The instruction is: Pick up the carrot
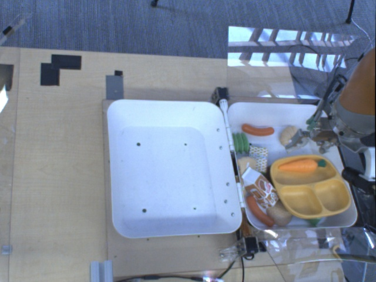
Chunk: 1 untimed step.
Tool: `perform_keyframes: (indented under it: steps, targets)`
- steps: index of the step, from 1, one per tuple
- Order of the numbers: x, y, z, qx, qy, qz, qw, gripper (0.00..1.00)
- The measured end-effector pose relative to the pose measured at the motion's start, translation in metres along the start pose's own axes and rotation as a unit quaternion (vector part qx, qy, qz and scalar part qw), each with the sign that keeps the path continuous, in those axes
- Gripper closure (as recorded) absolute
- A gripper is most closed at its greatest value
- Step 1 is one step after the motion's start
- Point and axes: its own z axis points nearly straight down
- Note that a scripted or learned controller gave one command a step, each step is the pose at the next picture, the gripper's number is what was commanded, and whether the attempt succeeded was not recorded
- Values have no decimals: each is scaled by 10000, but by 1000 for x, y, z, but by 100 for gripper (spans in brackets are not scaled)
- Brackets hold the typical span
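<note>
- Currently, camera view: two shallow white bins side by side on the tabletop (53,175). The left bin (170,169) has nothing resting on its floor; the right bin (276,111) is crowded.
- Carrot (298,165) lies on its side in the long upper compartment of a yellow divided tray (311,200), orange body pointing left, green stub at its right end. Tray sits in the right half of the right bin.
- Other items in that bin: a sausage (257,130) near the far wall, a pale lumpy piece (288,136) just right of it, a green item (239,142) against the left wall, a printed packet (261,190) and a second sausage (258,210) toward the near corner.
- Arm enters from the right, orange band visible. Claw (311,137) hangs over the far side of the right bin, just beyond the tray's far rim and near the pale lump. Whether its fingers are apart or together cannot be told; the metalwork is too small and cluttered. Nothing seen between them.
- Step in hand, as judged: approach. Carrot untouched, not yet grasped.
- Next move calls for: shift toward the near side until centred over the carrot, fingers set across its short width, then descend between the tray rim and the divider without catching either.
</note>
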Motion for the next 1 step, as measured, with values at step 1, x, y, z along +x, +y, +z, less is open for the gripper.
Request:
perform_keyframes:
  steps: [1]
  targets:
    - [-11, -20, 89, -136, -60, -685, 9975, 0]
